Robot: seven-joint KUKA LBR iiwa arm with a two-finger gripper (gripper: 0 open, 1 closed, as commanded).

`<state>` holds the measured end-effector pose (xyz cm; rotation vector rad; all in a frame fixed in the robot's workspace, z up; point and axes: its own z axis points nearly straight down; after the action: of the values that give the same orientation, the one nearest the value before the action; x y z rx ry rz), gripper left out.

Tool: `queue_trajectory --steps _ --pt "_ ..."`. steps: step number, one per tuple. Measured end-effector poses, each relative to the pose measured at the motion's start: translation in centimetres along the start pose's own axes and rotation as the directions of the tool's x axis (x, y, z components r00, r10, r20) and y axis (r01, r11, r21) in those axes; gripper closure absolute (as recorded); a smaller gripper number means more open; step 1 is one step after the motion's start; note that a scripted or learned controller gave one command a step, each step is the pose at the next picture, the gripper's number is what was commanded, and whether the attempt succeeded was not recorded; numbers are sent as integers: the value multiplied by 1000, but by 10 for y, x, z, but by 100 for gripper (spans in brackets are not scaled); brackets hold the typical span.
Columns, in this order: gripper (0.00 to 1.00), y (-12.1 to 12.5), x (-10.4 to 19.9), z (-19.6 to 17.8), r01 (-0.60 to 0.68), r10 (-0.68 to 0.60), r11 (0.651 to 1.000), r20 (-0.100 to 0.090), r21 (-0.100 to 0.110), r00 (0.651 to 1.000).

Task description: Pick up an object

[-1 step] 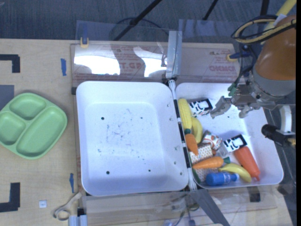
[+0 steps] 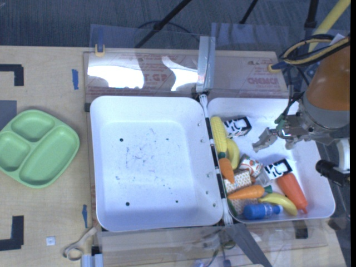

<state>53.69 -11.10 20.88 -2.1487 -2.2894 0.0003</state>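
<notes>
A robotics lab: tripod legs (image 2: 183, 7) on grey carpet, taped wooden tabletop (image 2: 50, 216), two white bins (image 2: 150, 113).

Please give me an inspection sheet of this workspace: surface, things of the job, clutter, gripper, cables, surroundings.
Surface: wooden bench with left bin and right bin side by side.
Job's things: in the right bin, corn, banana, three carrots, blue bottle, black-and-white packets.
Clutter: green tray on the bench, left of the bins; blue tape marks.
Gripper: gripper above the right bin, nothing between its fingers.
Cables: yellow and black cables by the arm.
Surroundings: clear panels behind the bins; tripod legs on grey floor.
</notes>
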Motion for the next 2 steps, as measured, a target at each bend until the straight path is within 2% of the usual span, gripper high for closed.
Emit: queue_trajectory --steps 1,2 --pt "0 -48 -74 61 -145 145 989 0 1 989" --pt "100 -47 -75 51 -146 146 989 1 -2 989"
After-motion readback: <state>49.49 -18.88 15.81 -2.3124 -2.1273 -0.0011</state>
